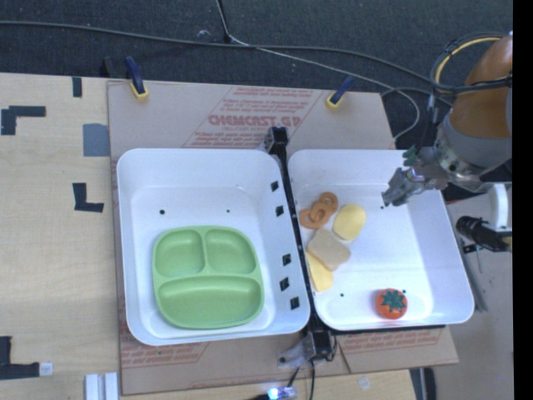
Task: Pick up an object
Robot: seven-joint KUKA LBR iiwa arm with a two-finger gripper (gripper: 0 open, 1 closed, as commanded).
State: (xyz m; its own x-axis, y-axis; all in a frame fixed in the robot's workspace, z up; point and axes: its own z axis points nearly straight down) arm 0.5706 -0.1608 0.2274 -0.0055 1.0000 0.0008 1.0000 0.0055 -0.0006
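Arm (pixel 476 123): grey rounded housing with an orange band above the wrist. Yellow and black cables loop beside the band. Gripper (pixel 398 192): small, grey metallic, angular.

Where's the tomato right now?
The tomato sits in the right bin, near its front edge toward the right corner, apart from the other food pieces and the gripper.

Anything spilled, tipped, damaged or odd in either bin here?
Nothing stands out. The green plate lies flat in the left bin; the pretzel and tomato lie inside the right bin.
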